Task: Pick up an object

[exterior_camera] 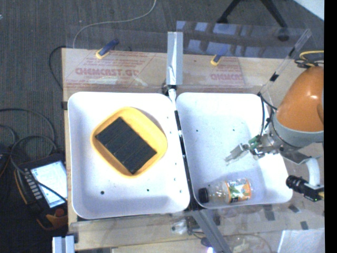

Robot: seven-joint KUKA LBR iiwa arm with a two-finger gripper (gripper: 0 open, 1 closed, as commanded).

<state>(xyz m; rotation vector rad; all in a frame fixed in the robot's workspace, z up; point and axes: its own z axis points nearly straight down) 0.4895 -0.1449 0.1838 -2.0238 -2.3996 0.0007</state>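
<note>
Bottle point(227, 191) lies on its side by the right bin's point(210, 115) near wall | our tool point(234, 154) above it, apart | we cannot tell its state | yellow dish point(152, 128) in left bin point(84, 109)

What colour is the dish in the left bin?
Yellow, with a dark gridded pad inside the dish; camera view.

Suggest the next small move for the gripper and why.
Probably shift toward the camera and lower over the plastic bottle. The gripper hangs above bare floor of the right bin, with nothing between its fingers, and the bottle lies on its side near that bin's front edge.
</note>
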